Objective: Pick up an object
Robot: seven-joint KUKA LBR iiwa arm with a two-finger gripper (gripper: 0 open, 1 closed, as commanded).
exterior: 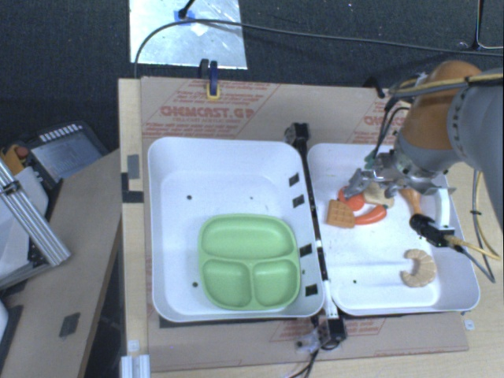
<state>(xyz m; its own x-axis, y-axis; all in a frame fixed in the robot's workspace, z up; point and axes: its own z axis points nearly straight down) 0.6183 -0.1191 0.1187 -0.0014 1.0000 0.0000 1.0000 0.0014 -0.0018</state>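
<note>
In the right shallow white bin (457, 294), a curved orange-red plastic piece (365, 212) is lying with its long axis running left-right, beside a small tan waffle-like square (341, 213). Gripper (370, 186) is hovering right over the red piece, arm reaching in from the right, bent downward; fingers' state — cannot tell. Cardboard under bins is reading "CHEMCAST GP" (206, 111). Green divided plastic plate (250, 260) is sitting in the left bin (169, 211).
</note>
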